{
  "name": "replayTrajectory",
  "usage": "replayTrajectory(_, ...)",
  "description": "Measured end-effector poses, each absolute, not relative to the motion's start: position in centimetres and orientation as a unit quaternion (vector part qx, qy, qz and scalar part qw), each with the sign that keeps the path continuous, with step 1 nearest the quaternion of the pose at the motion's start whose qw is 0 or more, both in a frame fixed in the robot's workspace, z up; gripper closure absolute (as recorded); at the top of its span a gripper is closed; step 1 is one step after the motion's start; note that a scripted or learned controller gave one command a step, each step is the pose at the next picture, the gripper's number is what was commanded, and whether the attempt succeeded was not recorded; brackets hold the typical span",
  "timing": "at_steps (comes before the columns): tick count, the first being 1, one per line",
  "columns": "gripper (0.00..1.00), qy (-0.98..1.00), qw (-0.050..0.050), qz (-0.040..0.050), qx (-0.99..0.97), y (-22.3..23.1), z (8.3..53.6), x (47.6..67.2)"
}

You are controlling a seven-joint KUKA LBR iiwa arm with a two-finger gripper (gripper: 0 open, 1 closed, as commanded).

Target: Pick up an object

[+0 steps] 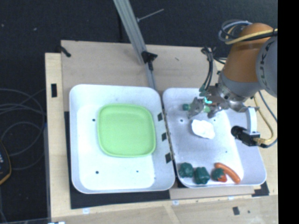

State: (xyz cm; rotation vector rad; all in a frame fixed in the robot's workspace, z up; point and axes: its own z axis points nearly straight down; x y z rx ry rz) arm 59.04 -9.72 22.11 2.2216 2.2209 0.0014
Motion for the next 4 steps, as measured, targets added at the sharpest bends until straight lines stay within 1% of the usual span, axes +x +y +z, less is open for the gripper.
replayTrajectory(1, 0.00, 0.707, 0.000, 0.0004, 0.707, -9.7, 22.1, 59.0)
replayTrajectory(2, 0.00, 0.707, -0.001, -0.0013, 0.707, -9.6, 17.8, 59.3)
replayTrajectory(3, 0.00, 0.707, -0.001, -0.0017, 0.708, -10.5, 12.0, 59.1)
replayTrajectory(4, 0.00, 0.707, 0.000, -0.0006, 0.707, -10.6, 10.0, 59.1)
